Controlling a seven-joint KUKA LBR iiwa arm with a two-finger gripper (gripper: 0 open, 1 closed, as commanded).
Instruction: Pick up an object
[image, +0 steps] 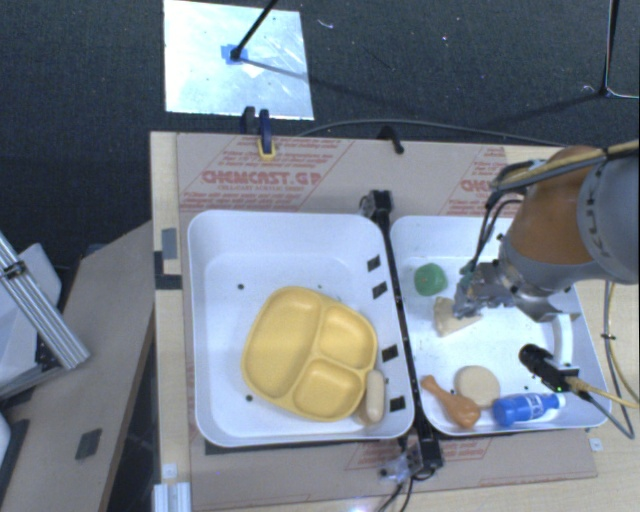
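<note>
Bench w/ two white bins: end effector (473, 297) sits low in right bin (500, 400), pale wedge-shaped obj (452, 319) touching it just below-left, long axis running toward the arm; can't tell finger state, grasp unconfirmed.

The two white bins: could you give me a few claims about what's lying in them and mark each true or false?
1. The yellow divided tray lies in the left bin. True.
2. The green ball sits in the left bin. False: it is in the right bin.
3. The blue bottle lies near the right bin's front edge. True.
4. The gripper hangs over the yellow divided tray. False: it is over the right bin, beside a pale wedge-shaped piece.
5. The orange drumstick-shaped toy lies on top of the green ball. False: they lie apart.
</note>
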